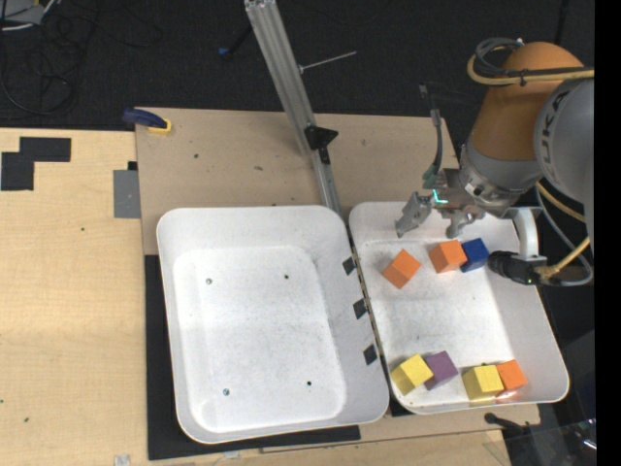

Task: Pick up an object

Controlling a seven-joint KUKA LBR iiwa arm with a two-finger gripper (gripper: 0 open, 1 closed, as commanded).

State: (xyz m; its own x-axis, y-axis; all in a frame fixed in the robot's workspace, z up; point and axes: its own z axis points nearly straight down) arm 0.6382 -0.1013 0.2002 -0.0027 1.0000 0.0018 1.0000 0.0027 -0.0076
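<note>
The claw [436,220] is seen spread apart, nothing between its fingers, poised above the far end of the right bin [529,338]. Just beside it, an orange cube [447,256] and a blue cube [474,253] are found touching; a tilted orange block [401,268] lies near to their left. At the bin's near end, a yellow cube [411,372], a purple cube [441,367], another yellow cube [481,382] and an orange cube [510,375] are lined up. The left bin [184,236] is set alongside on the table [223,158].
</note>
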